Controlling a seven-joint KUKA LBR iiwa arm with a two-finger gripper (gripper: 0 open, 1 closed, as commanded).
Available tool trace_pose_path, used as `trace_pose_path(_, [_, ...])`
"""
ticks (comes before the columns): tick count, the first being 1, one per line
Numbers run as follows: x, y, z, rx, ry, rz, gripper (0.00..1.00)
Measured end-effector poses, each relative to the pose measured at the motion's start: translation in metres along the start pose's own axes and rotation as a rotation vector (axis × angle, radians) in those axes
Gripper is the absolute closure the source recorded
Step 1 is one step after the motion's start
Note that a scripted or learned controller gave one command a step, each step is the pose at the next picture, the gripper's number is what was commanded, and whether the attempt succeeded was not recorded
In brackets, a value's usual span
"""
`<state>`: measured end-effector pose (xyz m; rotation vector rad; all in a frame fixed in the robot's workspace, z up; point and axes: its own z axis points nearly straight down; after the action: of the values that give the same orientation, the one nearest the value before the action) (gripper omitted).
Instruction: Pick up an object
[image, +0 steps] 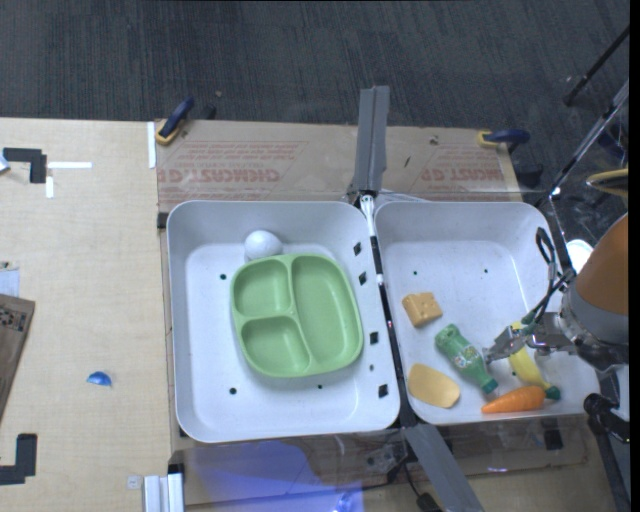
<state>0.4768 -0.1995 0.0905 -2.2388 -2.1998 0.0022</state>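
We saw the left bin holding a green divided plate and white ball. Lower right, the gripper pinched a yellow banana running upper-left to lower-right, beside bottle and carrot.

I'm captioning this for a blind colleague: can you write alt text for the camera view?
A robot gripper reaches from the right into the right-hand white bin, low among a green bottle, a banana and a carrot. The left bin has a green divided plate and a white ball.
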Motion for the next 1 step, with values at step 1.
trace_pose_path(1, [-0.0003, 0.0004, -0.0085, 0.000, 0.000, 0.002, 1.00])
